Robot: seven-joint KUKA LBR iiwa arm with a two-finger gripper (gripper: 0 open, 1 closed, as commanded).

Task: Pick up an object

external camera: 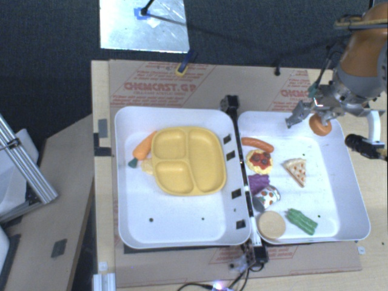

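My gripper hangs over the far edge of the right bin, below the grey and orange arm. An orange ball sits right against its near side; whether it is gripped I cannot make out. Further into that bin lie a red sausage, a small round pizza, a pizza slice, a purple piece, a shiny white and dark item, a tan disc and a green vegetable.
The left bin holds a yellow divided plate, with a carrot and a small green bit along its left side. A black divider runs between the bins. A shiny sheet lies beyond the bench.
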